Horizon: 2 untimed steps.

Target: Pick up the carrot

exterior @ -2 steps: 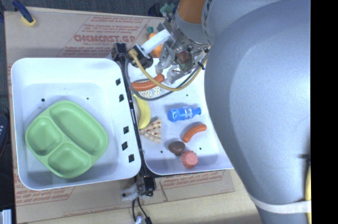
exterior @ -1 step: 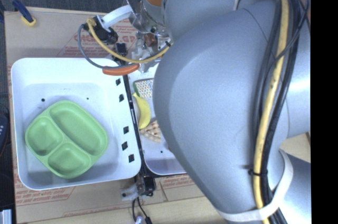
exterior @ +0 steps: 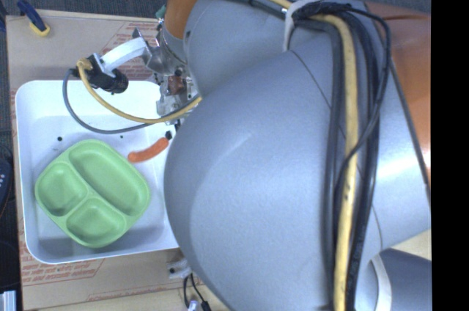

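A small orange carrot (exterior: 149,150) lies on the floor of the left white bin (exterior: 33,108), just off the upper right corner of a green plate. My gripper (exterior: 171,125) hangs directly above and slightly right of the carrot's right end, below the orange wrist band. The bulky grey arm hides most of the gripper, and whether it touches the carrot cannot be made out. Nothing is seen held.
A green three-compartment plate (exterior: 91,192) fills the bin's lower left. A black and yellow cable loop (exterior: 102,111) droops from the wrist over the bin's back part. A blue-handled clamp (exterior: 33,17) sits at the bench's top left. The arm covers the right side.
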{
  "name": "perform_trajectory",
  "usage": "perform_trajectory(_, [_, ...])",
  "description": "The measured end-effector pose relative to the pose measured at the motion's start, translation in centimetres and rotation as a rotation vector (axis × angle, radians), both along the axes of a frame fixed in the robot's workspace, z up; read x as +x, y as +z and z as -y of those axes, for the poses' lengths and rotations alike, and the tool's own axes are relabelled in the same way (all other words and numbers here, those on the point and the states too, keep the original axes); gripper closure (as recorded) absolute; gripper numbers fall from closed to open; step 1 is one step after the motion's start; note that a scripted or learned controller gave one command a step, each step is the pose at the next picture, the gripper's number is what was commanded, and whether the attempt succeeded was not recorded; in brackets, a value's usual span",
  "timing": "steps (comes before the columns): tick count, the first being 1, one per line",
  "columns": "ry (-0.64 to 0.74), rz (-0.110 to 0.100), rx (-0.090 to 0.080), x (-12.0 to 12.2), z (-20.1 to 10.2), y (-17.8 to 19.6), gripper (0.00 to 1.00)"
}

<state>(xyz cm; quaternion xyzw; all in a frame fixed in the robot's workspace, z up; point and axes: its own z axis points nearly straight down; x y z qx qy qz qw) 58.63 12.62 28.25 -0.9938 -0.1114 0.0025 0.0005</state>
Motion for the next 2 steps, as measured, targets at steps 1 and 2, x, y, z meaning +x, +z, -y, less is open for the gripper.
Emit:
perform_trajectory(1, [0.202, -0.003, 0.003, 1.6, 5.5, -4.0, 1.00])
perform_trajectory(2, [-0.018, 0.002, 0.000, 5.2, 8.4, 3.7, 1.00])
